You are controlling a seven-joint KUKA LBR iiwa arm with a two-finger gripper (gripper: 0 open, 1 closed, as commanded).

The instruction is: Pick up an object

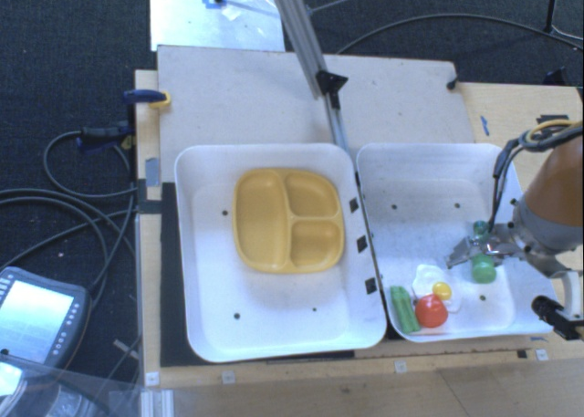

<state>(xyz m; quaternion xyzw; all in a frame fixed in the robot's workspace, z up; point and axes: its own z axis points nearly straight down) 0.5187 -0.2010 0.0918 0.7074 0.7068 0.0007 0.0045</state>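
Note:
In the right bin (411, 178) my gripper (475, 255) hangs low near the right wall, on the arm with the orange band (558, 189). A round green object (484, 270) lies directly under or against its tip, and I cannot tell whether it is gripped. A small teal piece (479, 226) shows just above the gripper. Near the bin's front edge lie a red tomato-like ball (431, 313), a long green piece (401, 307) and a white fried-egg shape with a yellow centre (432, 284).
The left bin (205, 251) holds a yellow divided plate (289, 220). A grey pole (297, 18) slants over the back of the bench. Cables and a handheld screen (32, 315) lie on the floor to the left.

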